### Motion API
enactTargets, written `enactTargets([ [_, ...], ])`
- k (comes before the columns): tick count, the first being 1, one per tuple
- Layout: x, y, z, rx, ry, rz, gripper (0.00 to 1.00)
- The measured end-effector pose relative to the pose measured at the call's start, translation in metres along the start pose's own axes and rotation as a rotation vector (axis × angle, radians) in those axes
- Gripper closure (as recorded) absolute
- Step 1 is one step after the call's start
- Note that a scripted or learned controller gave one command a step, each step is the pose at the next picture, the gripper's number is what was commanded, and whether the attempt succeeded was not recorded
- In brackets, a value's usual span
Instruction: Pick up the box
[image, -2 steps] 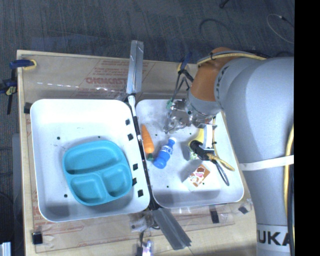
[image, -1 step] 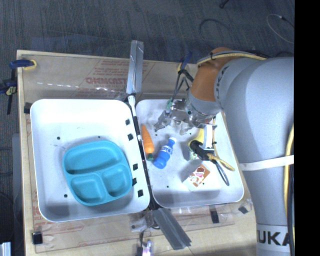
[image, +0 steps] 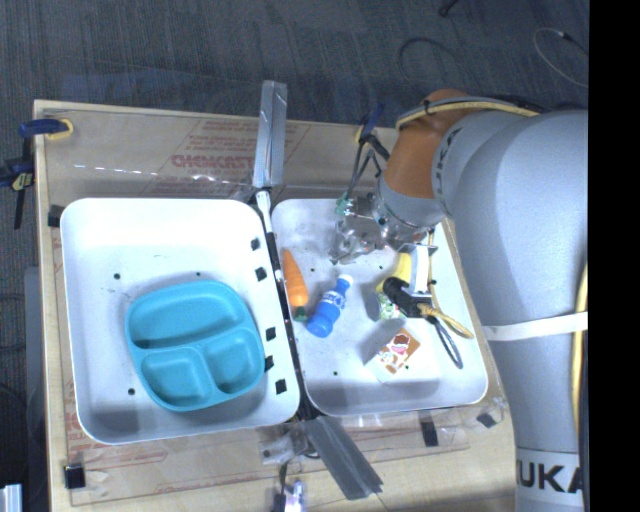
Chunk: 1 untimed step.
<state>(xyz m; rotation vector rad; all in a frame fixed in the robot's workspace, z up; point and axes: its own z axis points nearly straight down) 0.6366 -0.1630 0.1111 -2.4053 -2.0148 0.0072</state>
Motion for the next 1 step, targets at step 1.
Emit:
enactTargets([
  [1,0.0001,0.0000,0.0000,0.000,0.000,0.000,0.00],
])
